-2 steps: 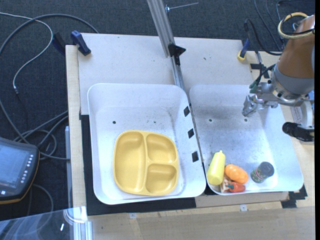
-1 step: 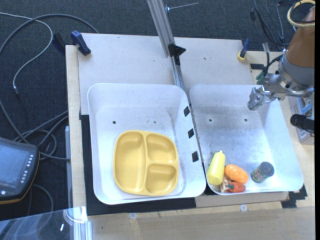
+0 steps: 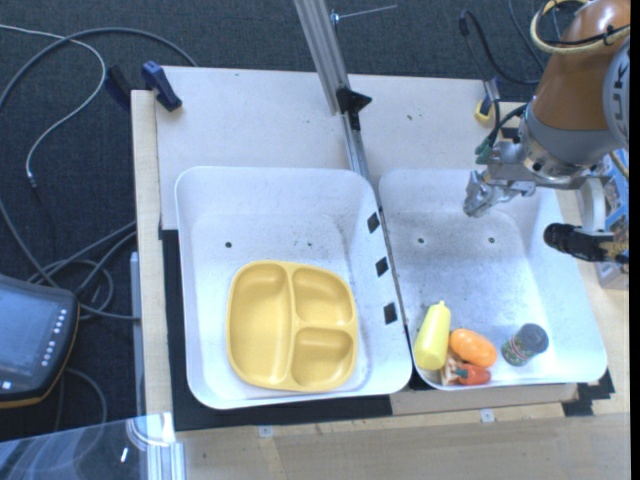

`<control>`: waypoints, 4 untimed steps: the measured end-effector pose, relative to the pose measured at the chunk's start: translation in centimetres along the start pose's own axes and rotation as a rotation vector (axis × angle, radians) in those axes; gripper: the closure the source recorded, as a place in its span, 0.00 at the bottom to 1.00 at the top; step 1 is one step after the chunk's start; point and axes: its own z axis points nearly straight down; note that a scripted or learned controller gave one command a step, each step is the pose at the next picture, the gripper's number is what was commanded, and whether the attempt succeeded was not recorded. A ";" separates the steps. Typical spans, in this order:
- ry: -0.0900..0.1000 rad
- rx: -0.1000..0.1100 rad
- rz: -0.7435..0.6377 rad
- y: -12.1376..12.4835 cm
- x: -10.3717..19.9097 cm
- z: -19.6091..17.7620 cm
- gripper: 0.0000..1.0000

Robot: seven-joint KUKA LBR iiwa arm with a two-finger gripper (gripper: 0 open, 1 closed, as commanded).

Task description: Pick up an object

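My gripper [image 3: 478, 199] hangs over the far edge of the right bin [image 3: 490, 258], with nothing visible between its fingers. At that bin's near edge lie a yellow bottle-shaped object [image 3: 433, 335], an orange rounded object [image 3: 472, 347] with a small red piece [image 3: 466, 373] beside it, and a small dark can [image 3: 524, 344]. These objects sit well apart from the gripper, toward the front of the bin.
The left bin [image 3: 200, 228] holds a yellow divided plate [image 3: 292, 324]. A metal pole [image 3: 325, 38] rises from between the bins at the back. Cables and a blue clamp [image 3: 160, 84] lie beyond the bench on the left.
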 end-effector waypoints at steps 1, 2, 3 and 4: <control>0.000 0.000 -0.001 1.2 5.4 0.7 1.00; 0.001 0.000 -0.001 2.3 9.9 0.6 1.00; 0.001 0.000 -0.001 2.5 15.4 0.9 1.00; 0.001 0.000 -0.001 3.5 20.4 0.9 1.00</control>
